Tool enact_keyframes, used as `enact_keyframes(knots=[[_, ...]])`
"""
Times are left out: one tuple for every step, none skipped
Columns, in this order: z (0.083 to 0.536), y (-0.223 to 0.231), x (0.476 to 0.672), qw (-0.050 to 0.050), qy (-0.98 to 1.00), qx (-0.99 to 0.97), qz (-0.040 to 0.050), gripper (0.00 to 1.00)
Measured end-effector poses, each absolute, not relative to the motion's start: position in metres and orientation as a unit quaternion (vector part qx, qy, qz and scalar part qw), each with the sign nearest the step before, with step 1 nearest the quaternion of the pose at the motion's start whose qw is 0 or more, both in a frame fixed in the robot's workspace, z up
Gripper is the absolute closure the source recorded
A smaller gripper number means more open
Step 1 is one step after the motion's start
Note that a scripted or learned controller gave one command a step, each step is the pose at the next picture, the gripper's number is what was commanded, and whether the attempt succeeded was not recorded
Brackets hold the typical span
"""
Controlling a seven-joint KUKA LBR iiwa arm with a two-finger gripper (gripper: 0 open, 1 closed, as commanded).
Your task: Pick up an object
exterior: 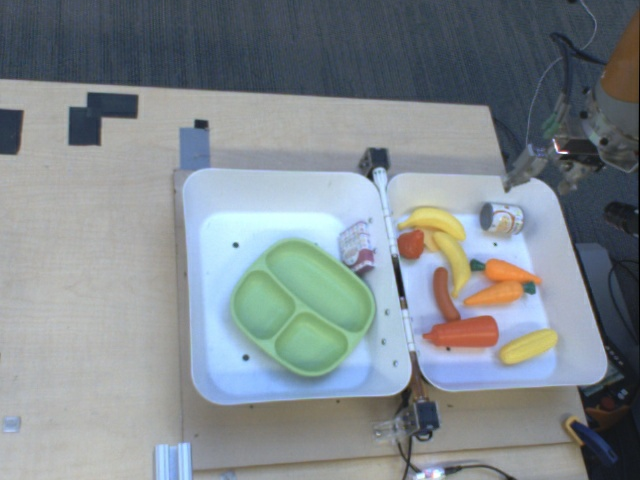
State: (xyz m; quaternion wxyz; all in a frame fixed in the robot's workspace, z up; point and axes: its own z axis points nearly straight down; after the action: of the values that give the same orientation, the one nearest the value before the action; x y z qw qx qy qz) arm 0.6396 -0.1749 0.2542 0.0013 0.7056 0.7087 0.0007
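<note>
The right bin [575,268] holds several toy foods: two bananas [440,220], a red strawberry [411,243], a small silver can [501,218] on its side, two orange carrots [510,270], a brown sausage [445,293], a long red-orange piece [462,333] and a yellow piece [527,346]. My gripper [545,173] hangs over the back right corner of that bin, just above and right of the can. Its fingers [520,171] are spread, with nothing between them. The orange-banded wrist [615,98] rises behind it at the right edge.
The left bin [200,268] holds a green divided plate [303,306] and a small crumpled packet [357,246] by the wall between the bins. Cables run by the arm at the upper right. Bare wooden bench [90,268] lies to the left.
</note>
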Motion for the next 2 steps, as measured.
enact_keyframes(knots=[[0.11,-0.181,0.581,0.0,0.708,0.706,0.0,0.0],[0.087,-0.124,0.512,0.003,0.708,0.707,0.0027,0.0]])
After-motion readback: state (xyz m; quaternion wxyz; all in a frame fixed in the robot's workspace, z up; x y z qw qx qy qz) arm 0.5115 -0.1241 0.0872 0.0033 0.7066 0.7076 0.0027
